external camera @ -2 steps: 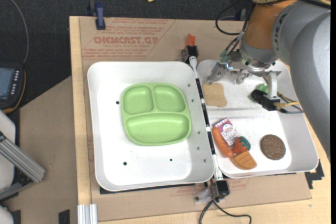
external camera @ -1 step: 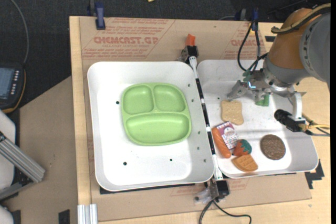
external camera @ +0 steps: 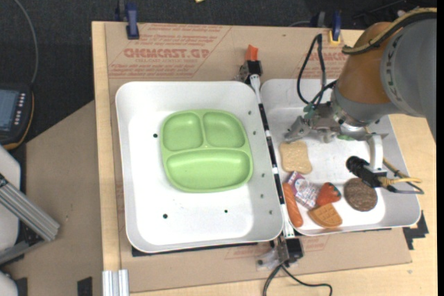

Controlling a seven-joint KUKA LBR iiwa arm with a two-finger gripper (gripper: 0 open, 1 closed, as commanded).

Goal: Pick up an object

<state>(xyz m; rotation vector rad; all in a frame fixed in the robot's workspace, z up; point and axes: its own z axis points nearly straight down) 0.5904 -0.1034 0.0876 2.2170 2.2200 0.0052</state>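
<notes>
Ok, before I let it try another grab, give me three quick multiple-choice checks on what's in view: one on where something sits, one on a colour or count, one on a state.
1. Where does the green plate lie?
A. in the left bin
B. in the right bin
C. on the floor

2. How many compartments does the green plate have?
A. two
B. three
C. five

3. How does the slice of bread lie?
A. standing on edge against the bin wall
B. flat on the floor of the right bin
C. on the green plate

Answers:
1 A: it sits mid left bin, away from the food.
2 B: two small sections above one wide one.
3 B: it lies flat, just below the gripper.
</notes>
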